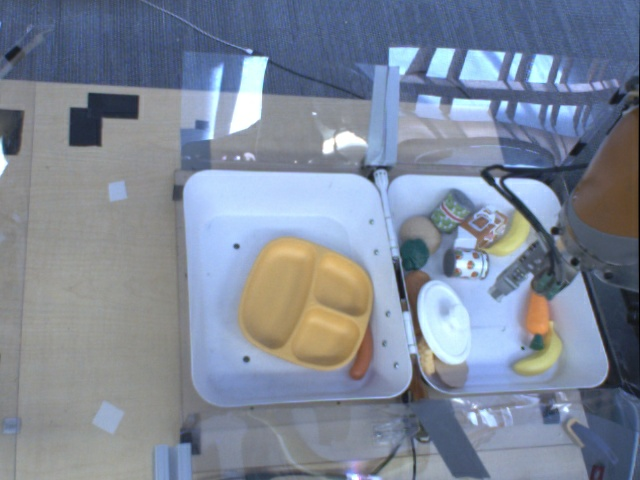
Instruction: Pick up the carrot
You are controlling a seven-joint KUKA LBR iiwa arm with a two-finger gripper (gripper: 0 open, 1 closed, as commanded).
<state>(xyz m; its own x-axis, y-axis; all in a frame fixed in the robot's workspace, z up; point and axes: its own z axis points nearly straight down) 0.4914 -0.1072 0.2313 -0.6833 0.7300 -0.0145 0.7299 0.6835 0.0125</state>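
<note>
A: Where's the carrot (539, 314)?
B: Right bin (580, 368), near the right wall, upright-ish, just above a banana (538, 358).
A: Gripper (535, 278)?
B: Right over the carrot's top end, w/ fingers spread apart. Can't tell if they touch it; nothing's clamped btw them.

Pale wooden bench (90, 298) with two shallow white bins, left (215, 268) beside right (580, 358).

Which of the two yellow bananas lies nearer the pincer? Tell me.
The yellow banana at the right bin's upper part, beside the small brown box; the pincer is just below it. The other banana lies beyond the orange carrot.
</note>
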